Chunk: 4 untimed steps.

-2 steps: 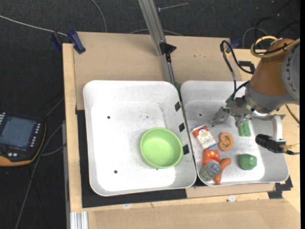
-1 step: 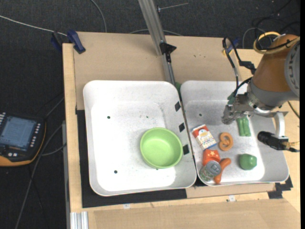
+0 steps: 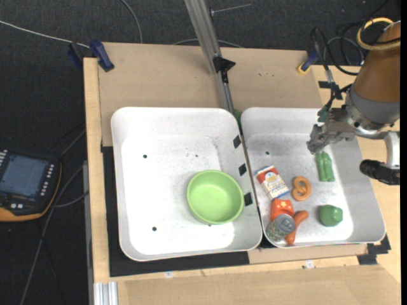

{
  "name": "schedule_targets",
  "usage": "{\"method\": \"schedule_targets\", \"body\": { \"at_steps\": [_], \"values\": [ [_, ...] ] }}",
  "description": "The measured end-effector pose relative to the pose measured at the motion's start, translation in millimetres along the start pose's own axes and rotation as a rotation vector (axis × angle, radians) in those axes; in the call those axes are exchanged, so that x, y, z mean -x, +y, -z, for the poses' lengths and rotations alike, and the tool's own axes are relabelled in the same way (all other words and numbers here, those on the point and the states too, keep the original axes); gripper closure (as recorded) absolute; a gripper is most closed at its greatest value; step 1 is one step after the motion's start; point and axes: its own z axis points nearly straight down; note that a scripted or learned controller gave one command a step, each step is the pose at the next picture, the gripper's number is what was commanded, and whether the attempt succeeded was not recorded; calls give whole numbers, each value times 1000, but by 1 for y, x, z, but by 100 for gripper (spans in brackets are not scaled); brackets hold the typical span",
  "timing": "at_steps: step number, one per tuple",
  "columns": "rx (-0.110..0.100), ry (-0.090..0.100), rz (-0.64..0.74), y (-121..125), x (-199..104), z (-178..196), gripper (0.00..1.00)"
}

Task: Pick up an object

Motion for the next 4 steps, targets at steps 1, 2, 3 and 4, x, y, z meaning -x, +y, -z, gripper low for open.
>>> {"method": "schedule_targets", "body": {
  "at_steps": [1, 2, 3, 4],
  "values": [
    [1, 0, 0, -2, 6, 61, 100],
    [-2, 0, 0, -1, 6, 81, 100],
    [-5, 2, 3, 10, -37, 68, 100],
    [-5, 2, 4, 26, -87, 55, 100]
  ]
}}
